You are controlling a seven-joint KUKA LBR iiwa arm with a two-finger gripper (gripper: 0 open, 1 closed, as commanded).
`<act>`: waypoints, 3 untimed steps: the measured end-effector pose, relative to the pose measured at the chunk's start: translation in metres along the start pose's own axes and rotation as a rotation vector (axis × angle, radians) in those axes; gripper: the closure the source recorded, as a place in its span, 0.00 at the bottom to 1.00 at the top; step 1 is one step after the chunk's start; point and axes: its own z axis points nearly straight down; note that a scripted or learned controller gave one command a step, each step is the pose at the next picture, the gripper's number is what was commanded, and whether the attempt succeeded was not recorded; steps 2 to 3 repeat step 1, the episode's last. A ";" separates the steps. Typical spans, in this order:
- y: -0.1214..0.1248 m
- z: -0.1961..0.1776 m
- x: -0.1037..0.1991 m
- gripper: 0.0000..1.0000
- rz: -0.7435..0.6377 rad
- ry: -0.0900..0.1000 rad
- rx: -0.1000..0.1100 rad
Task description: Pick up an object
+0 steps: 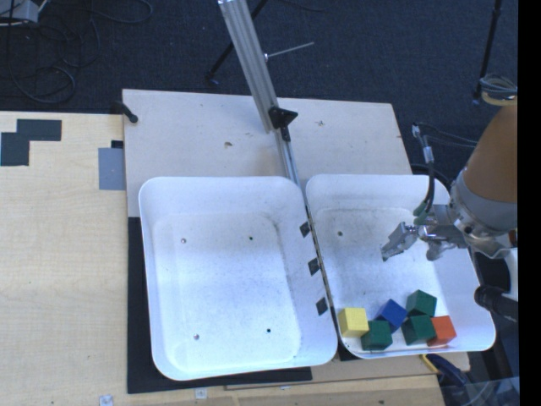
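Now: pincer (404, 242) over right bin (363, 197), can't tell its spread | blocks (397, 320) look light, rigid | I'd pinch yellow block (354, 320) across flat sides.

Two white bins, left (169, 218) and right (372, 194), both flecked with dark specks. At the right bin's near edge lie a yellow block (354, 320), a blue block (393, 312), three green blocks (377, 336) (421, 302) (417, 328) and an orange block (442, 330). The arm (494, 172) is grey with an orange band; the gripper (404, 239) is silver-grey. The bench (59, 252) is pale wood with grey patches.
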 end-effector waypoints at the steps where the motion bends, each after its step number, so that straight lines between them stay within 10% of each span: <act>1: 0.010 0.057 0.042 0.00 -0.001 0.002 0.005; 3: 0.010 0.057 0.042 0.00 -0.001 0.002 0.005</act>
